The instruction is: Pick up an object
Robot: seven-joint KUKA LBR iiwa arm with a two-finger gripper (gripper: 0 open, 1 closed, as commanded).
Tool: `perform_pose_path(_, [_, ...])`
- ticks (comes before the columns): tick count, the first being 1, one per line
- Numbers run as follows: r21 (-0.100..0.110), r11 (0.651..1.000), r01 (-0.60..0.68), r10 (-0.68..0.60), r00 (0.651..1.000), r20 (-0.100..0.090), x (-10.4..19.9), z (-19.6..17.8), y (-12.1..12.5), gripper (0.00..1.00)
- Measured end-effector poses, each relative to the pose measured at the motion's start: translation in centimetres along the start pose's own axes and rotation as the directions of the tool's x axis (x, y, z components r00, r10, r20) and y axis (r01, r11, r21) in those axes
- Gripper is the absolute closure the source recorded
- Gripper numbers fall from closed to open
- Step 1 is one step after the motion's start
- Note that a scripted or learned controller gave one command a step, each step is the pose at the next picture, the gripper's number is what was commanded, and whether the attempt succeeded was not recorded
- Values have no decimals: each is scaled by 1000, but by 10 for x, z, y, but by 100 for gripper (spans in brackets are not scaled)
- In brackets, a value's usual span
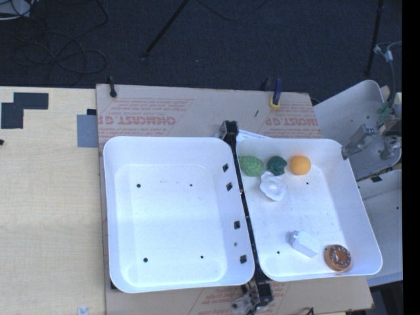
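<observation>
Gripper (387, 140) at right edge, well apart from orange ball (300, 165) in right bin (357, 195).

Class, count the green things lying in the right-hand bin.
2. A light green lump and a darker green one lie side by side near the far wall of the right bin.

Two white bins, the left bin (172, 212) and the right bin (315, 209), sit on brown cardboard (197, 113) printed with red lettering. In the right bin lie a light green lump (251, 165), a dark green piece (277, 165), an orange ball (300, 165), a white object (273, 187), a pale grey-white block (304, 244) and a brown ring with pale speckles (338, 258). At the frame's left the pale wood bench (46, 209) bears dark patches, and a yellow-and-blue clamp (276, 94) sits at the cardboard's upper edge.
</observation>
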State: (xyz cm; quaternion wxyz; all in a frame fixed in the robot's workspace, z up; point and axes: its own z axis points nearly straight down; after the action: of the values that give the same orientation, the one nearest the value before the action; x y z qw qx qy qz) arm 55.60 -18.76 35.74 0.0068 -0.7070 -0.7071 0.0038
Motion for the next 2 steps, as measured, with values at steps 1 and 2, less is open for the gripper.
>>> perform_pose_path(1, [-27, 1000, 1, -1, 1000, 9, 1, -134, -11, 0])
perform_pose_path(2, [3, 1000, 1, -1, 1000, -1, 13, 36, 0, 0])
